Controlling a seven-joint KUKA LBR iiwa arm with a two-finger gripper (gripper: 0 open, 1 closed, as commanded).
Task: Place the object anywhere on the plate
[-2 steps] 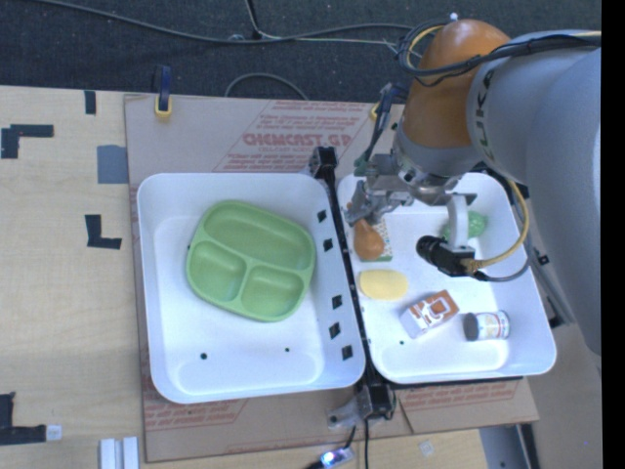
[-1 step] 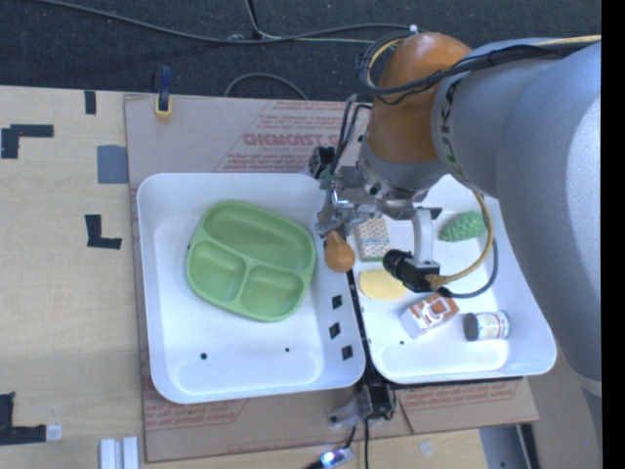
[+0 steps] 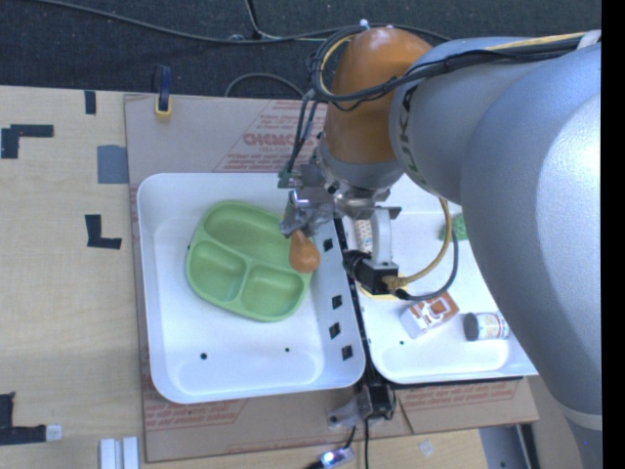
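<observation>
A green plate (image 3: 239, 262) with three compartments lies tilted in the left white bin (image 3: 234, 364). A small orange-brown object (image 3: 304, 253) hangs at the plate's right edge, just above its rim. My gripper (image 3: 303, 228) reaches down from the orange-banded wrist directly over that object, and the object sits between the fingertips. The arm's grey bulk hides most of the right side of the scene.
The right white bin (image 3: 439, 360) holds a small orange-and-white box (image 3: 428, 313), a white tube with a dark cap (image 3: 485, 326) and a green item (image 3: 456, 229) partly hidden by the arm. A black divider strip (image 3: 340, 306) runs between the bins. Cables hang near the wrist.
</observation>
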